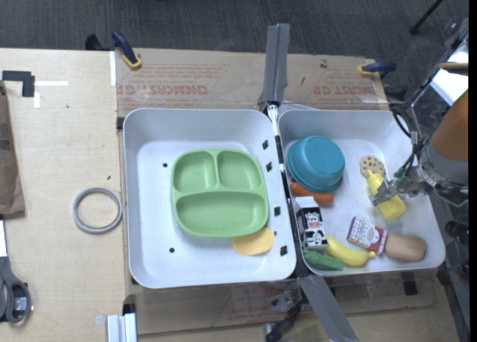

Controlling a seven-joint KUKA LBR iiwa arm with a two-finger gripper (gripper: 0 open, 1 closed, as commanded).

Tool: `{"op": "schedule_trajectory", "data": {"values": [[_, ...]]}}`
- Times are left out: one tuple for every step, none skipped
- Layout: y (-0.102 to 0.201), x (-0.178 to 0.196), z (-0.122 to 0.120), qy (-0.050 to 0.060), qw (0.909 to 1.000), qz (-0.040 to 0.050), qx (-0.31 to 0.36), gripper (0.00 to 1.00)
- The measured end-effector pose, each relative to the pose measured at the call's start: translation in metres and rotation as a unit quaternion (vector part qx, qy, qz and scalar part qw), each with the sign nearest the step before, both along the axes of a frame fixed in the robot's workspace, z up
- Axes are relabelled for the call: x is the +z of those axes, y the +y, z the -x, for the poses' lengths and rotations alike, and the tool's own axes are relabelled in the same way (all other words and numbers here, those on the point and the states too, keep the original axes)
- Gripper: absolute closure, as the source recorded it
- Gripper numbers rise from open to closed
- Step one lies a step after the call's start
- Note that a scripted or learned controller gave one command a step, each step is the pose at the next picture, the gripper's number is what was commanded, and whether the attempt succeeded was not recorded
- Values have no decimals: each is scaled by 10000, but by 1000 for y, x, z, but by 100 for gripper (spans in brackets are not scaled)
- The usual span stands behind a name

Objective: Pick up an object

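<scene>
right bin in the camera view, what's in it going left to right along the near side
black and white box → banana → pink packet → tan roll

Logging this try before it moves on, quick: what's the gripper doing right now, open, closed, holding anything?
Gripper: low in the right bin, right at the yellow block; open or closed cannot be told, and no held object is visible.

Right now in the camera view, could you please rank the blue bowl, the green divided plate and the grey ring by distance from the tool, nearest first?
From the tool in the right bin:
1. Blue bowl, same bin, toward its left side.
2. Green divided plate, in the left bin.
3. Grey ring, on the bench left of both bins.
</scene>
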State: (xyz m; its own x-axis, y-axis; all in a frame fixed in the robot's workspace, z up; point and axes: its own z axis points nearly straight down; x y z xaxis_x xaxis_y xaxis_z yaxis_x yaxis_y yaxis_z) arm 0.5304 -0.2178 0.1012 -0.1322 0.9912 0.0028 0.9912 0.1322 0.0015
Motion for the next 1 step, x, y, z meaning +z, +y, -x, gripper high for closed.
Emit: {"op": "schedule_trajectory", "data": {"values": [[86, 138, -2, 6, 9979, 19, 642, 100]]}}
